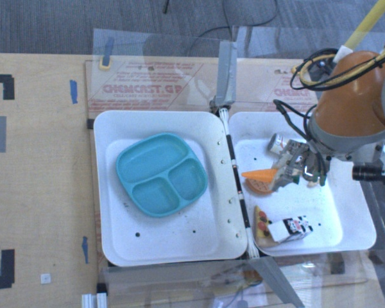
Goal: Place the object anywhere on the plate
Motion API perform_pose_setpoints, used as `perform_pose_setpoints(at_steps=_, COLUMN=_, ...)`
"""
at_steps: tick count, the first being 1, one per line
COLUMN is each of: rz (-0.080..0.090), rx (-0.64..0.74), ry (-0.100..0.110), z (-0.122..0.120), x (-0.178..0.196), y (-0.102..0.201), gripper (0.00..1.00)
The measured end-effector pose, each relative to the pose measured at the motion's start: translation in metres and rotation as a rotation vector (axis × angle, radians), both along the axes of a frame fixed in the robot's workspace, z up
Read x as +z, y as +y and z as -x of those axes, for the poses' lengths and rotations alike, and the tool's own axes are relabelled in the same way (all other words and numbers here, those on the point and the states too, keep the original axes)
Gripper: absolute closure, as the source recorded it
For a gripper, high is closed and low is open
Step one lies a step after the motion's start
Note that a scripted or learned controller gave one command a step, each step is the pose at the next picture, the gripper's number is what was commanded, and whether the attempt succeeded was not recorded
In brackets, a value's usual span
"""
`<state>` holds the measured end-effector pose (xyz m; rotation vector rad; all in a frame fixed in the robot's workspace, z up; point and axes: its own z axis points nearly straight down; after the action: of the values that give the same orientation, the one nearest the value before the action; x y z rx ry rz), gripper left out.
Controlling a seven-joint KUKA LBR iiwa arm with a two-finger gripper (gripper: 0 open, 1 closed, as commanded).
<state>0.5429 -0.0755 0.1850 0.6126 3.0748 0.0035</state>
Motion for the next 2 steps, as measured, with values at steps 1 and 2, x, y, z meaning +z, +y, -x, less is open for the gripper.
perform_pose_setpoints(at_steps=1, rz=0.0, rx=-0.014, ry=0.001, z=-0.025, x=0.0, y=0.081, gripper=1.0)
perform_pose_setpoints(at_steps=2, rz=0.0, rx=0.103, ry=0.0, z=-0.028, x=0.0, y=0.159, gripper=1.0)
